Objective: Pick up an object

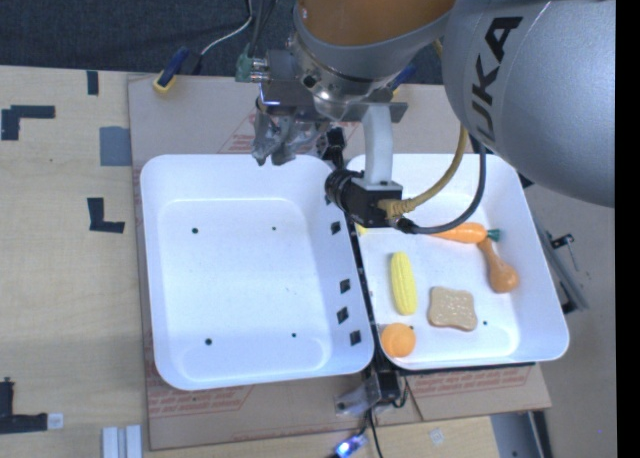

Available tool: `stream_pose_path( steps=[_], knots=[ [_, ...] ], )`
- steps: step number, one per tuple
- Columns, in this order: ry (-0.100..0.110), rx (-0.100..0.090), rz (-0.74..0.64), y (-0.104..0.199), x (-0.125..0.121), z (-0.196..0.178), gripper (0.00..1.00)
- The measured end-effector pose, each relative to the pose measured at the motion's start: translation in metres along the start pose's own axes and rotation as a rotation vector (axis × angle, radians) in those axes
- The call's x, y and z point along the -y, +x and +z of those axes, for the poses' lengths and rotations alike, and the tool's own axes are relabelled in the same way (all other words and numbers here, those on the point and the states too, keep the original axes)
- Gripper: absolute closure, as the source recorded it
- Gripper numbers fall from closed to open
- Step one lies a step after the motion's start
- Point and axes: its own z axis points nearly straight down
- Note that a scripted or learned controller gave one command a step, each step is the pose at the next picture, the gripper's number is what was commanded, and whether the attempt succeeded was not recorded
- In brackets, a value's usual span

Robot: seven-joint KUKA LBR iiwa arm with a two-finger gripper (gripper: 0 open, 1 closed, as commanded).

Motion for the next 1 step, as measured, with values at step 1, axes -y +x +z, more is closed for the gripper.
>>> stream_pose_path(
  steps=[1],
  knots=[
    [0.014,0.006,-0.003,0.0312,0.0465,-0.0105,1.0]
  ],
)
